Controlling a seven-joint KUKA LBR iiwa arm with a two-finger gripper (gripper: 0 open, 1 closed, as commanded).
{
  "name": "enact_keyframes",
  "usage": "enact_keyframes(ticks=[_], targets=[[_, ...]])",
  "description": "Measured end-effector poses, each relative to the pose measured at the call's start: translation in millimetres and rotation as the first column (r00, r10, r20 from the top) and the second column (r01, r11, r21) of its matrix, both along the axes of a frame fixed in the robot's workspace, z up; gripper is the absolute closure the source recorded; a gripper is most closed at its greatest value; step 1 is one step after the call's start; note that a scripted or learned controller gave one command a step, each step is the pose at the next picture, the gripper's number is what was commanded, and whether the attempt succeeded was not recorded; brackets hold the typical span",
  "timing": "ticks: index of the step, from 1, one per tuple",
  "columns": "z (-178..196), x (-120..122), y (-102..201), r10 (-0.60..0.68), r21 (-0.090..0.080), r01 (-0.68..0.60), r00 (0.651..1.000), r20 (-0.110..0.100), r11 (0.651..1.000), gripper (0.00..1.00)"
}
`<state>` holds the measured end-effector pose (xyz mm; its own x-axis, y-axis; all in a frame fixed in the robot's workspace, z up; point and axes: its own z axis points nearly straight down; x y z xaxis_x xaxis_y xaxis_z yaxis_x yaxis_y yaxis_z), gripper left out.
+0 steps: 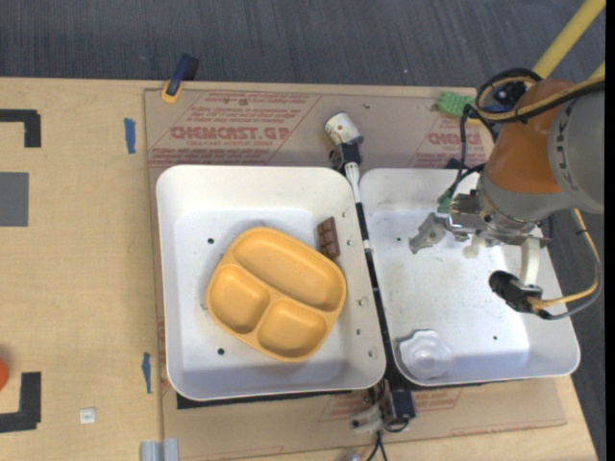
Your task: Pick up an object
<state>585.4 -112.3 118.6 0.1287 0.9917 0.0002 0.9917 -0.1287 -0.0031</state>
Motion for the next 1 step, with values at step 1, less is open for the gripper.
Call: enact_keyframes(ticks=[1], targets=[[-15.0, 81.2, -69.9, -0.134, -0.002, 0.134, 0.991, 0.004, 0.991, 0.0]])
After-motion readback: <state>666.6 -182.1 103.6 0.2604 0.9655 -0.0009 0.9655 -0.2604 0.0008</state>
